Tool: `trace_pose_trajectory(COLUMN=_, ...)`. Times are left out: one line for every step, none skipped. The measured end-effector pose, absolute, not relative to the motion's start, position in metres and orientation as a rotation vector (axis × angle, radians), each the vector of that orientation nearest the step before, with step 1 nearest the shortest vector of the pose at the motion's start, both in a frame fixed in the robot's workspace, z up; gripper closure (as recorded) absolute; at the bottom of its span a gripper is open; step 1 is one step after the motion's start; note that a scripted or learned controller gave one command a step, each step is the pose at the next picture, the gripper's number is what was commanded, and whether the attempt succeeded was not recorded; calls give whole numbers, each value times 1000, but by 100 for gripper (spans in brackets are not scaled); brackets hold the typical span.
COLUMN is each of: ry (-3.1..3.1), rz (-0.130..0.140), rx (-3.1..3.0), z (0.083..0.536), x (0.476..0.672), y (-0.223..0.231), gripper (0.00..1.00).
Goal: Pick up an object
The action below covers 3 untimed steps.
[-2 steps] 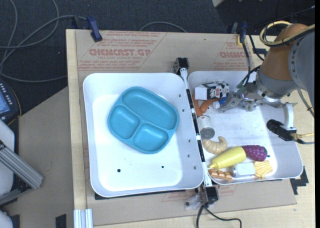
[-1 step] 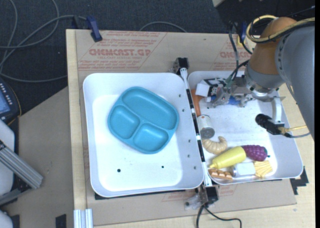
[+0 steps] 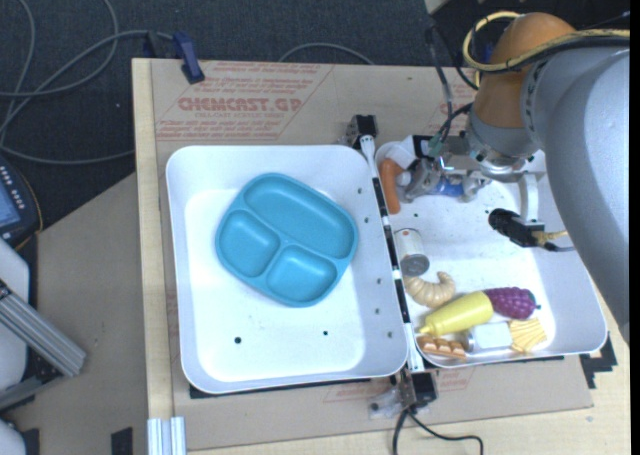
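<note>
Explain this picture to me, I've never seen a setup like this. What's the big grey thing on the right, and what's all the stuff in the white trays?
The big grey thing is a robot arm with an orange band, reaching in from the right. One camera above the bench looks down at a slant. Its gripper is low over the far end of the right bin, beside an orange carrot-like toy. At that bin's near end lie toy foods: a croissant, a yellow bottle, purple grapes. The left bin holds a blue divided plate. Whether anything is gripped is unclear.
</note>
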<state>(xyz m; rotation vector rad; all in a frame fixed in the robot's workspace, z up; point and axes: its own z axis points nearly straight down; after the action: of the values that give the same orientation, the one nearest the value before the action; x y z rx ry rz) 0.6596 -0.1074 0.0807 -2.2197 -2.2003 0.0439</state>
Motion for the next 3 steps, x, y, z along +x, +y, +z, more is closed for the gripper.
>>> trace_pose_trajectory(ry=-2209, rz=15, rx=-2217, z=83, x=663, y=-187, gripper=0)
trace_pose_trajectory(ry=-2218, rz=20, rx=-2214, z=95, x=664, y=-184, gripper=100)
trace_pose_trajectory(ry=-2222, rz=-1, rx=-2220, z=155, x=624, y=-151, gripper=100)
